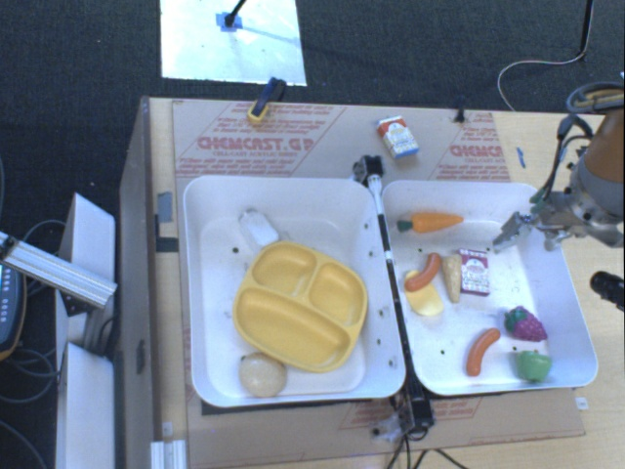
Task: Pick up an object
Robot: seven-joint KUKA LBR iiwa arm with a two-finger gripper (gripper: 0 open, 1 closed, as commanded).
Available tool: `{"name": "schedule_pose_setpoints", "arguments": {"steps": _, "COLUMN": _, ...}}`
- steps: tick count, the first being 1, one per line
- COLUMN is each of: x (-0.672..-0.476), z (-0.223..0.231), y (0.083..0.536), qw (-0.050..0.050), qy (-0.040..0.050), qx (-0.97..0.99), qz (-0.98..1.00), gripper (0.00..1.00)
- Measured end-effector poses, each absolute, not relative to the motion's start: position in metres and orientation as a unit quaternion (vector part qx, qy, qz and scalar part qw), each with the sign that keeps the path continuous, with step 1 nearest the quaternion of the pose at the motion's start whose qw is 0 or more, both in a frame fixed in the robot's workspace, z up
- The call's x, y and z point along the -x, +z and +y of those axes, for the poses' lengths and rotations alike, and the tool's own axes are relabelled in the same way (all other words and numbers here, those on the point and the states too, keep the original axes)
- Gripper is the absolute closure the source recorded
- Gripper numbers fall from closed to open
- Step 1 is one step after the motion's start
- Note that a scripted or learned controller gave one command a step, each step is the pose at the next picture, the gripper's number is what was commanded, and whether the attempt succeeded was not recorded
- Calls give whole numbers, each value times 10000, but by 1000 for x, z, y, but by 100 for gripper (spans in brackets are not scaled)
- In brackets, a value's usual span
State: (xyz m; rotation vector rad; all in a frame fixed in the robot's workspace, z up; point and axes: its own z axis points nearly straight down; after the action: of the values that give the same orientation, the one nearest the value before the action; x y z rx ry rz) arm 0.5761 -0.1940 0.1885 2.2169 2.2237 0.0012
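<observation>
The claw (532, 228) hangs over the far right edge of the right bin (576, 301); I cannot tell its state. Nothing sits in it. Nearest, just left and slightly toward the camera, lies a small red-and-white carton (475, 271), probably light, stiff and flat, best pinched across its narrow sides. The toy carrot (431, 223) lies farther left, likely hard, smooth plastic that could roll. The purple grapes (525, 323) look bumpy, so easier to grip.
</observation>
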Motion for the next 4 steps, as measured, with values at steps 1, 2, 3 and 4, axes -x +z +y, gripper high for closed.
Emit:
{"name": "schedule_pose_setpoints", "arguments": {"steps": 1, "x": -582, "z": -133, "y": 174, "qw": 2, "qy": 7, "qx": -7057, "qz": 7085, "gripper": 0}}
{"name": "schedule_pose_setpoints", "arguments": {"steps": 2, "x": -574, "z": -108, "y": 105, "qw": 33, "qy": 18, "qx": -7062, "qz": 7080, "gripper": 0}}
{"name": "schedule_pose_setpoints", "arguments": {"steps": 3, "x": -582, "z": -97, "y": 90, "qw": 84, "qy": 35, "qx": -7060, "qz": 7081, "gripper": 0}}
{"name": "schedule_pose_setpoints", "arguments": {"steps": 4, "x": -583, "z": -98, "y": 102, "qw": 111, "qy": 42, "qx": -7061, "qz": 7080, "gripper": 100}}
